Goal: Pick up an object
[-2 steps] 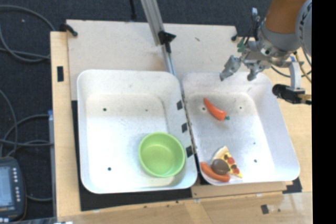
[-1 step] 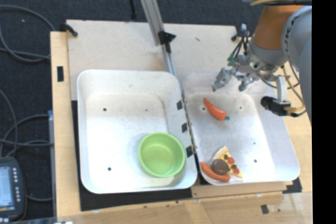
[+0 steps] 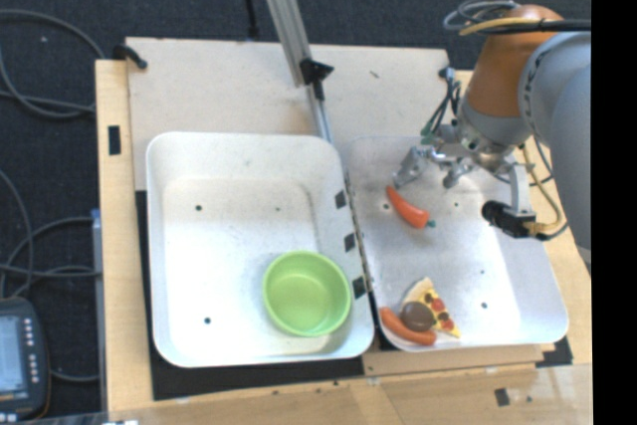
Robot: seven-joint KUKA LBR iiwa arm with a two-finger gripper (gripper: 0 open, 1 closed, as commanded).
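My gripper [image 3: 430, 174] hangs over the back of the right bin [image 3: 518, 294], its two fingers spread apart with nothing between them. An orange carrot-like toy [image 3: 408, 207] lies on the bin floor just below and in front of the left finger [image 3: 405, 170], apart from it. A pizza slice toy [image 3: 430, 306] and an orange sausage [image 3: 406, 325] rest in the front left corner of the right bin. A green bowl [image 3: 307, 292] sits upright at the front right of the left bin [image 3: 199, 214].
A slanted aluminium pole [image 3: 284, 5] comes down to the bench behind the divide between the bins. The grey arm with its orange band [image 3: 508, 65] fills the back right. A black cable fitting [image 3: 513, 217] hangs over the right bin's right side.
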